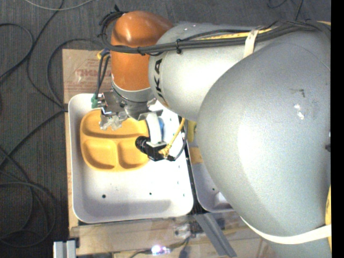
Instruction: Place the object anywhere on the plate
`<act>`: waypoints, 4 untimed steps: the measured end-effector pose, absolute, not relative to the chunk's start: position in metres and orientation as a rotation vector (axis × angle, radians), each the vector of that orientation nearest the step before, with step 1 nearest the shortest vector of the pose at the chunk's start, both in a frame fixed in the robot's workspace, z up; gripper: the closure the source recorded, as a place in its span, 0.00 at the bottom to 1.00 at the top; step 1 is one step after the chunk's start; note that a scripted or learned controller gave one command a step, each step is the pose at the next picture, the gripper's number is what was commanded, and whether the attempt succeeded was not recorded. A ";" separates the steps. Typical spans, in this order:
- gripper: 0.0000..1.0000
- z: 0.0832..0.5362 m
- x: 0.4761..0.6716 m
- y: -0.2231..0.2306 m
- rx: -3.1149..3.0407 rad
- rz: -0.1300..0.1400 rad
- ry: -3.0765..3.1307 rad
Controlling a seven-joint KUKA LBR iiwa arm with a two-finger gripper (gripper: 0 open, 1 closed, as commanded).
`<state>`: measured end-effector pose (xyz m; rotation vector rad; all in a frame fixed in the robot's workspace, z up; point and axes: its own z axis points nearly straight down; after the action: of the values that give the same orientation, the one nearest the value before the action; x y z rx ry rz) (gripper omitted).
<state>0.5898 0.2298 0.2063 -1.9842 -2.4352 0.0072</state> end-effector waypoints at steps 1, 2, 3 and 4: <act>1.00 0.257 0.516 0.171 -1.752 0.006 -2.606; 1.00 0.216 0.561 0.196 -1.743 0.007 -2.613; 1.00 0.207 0.593 0.224 -1.745 0.006 -2.610; 1.00 0.195 0.544 0.223 -1.613 0.006 -2.694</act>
<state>0.5445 0.2231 0.1953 -1.6131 -2.6936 0.0062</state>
